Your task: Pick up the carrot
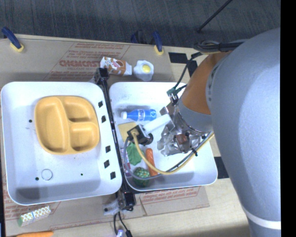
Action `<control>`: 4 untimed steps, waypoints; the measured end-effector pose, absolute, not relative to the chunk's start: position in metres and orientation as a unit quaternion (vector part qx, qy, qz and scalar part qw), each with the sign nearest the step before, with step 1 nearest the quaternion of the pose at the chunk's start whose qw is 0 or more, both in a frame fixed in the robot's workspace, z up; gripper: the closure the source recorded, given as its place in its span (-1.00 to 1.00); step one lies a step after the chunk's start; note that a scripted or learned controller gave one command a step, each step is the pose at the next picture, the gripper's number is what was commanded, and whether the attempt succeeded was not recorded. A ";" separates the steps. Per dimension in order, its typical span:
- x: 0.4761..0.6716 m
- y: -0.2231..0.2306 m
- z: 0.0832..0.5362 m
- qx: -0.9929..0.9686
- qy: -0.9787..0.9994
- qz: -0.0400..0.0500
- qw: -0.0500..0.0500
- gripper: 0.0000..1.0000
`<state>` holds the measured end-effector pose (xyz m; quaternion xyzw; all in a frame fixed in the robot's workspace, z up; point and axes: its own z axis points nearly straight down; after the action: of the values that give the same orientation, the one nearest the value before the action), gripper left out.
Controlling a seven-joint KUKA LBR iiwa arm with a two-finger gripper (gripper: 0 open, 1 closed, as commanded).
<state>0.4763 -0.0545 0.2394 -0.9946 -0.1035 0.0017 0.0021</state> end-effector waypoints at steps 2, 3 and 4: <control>0.498 -0.020 0.190 -0.995 -0.103 0.003 0.002 1.00; 0.477 -0.020 0.247 -0.995 -0.104 0.002 0.002 1.00; 0.512 -0.054 0.310 -0.992 -0.127 0.002 0.002 1.00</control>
<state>0.5119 -0.0543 0.3105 -0.9918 -0.1274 0.0016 0.0017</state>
